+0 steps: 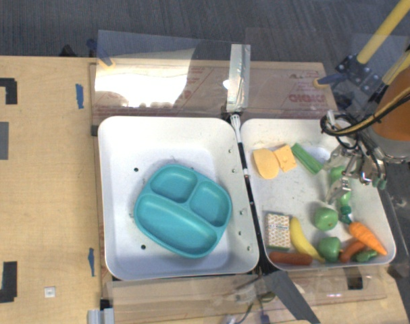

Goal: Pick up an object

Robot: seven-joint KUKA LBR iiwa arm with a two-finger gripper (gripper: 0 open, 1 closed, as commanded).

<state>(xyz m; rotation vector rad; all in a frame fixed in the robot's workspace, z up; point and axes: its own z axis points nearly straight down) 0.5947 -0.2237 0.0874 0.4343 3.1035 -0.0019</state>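
My gripper (344, 189) hangs low over the right side of the right bin (286, 194). It is just above a round green fruit (325, 218), and a small green piece (335, 174) shows beside it. An orange carrot (365, 237) and a green pepper (329, 248) lie just in front of it. Further left along the bin's front are a yellow banana (301, 239), a small printed box (278, 229) and a red sausage (290, 258). Two yellow cheese pieces (272, 161) and a green stick (306, 158) lie at the back.
The left bin (117, 147) holds a teal divided plate (184, 210). A clear plastic sheet and a metal divider (237, 79) stand behind the bins. Cables loop off the arm (394, 113) above the right bin's back corner.
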